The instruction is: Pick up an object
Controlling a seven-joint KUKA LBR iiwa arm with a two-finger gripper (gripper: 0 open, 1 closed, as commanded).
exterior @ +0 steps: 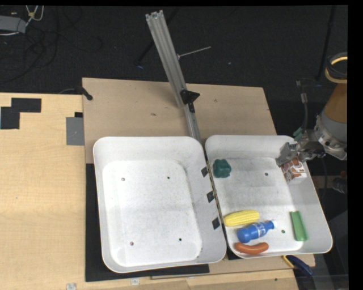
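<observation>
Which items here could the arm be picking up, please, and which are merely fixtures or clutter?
Job: gripper; small red-and-white packet by it; green lump; corn cob; blue bottle; sausage; green block.
Lying about: left bin; aluminium rail; cables.

Pale wooden bench top, with a tan board laid over its far half. Two shallow white plastic bins rest on it side by side, touching along their inner walls: left bin at 9 o'clock, right bin at 3 o'clock. Black mat shows under the left bin's 7 o'clock corner. Slanted grey aluminium rail rises from the board at 12 o'clock, meeting the bins' junction. Dark square patches at 10 o'clock on the pale wood.
</observation>
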